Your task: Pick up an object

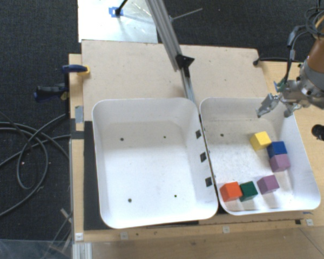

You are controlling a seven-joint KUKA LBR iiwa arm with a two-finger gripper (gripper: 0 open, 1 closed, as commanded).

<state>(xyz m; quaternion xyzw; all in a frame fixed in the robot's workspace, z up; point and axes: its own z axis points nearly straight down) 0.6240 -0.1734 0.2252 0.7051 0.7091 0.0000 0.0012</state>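
Several small cubes lie in the right bin (227, 117): a yellow one (261, 140), a blue one (277, 148), a purple one (279, 162) just below it, a second purple one (268, 184), a green one (248, 190) and an orange one (230, 191). My gripper (277, 108) hangs over the bin's far right corner, above and slightly right of the yellow cube. It is open, with nothing between its fingers.
The left bin (105, 123) sits beside the right one, their rims meeting at the middle. A slanted metal rod (170, 34) crosses the board behind the bins. Cables and a blue clamp (59, 90) lie off the bench's left side.
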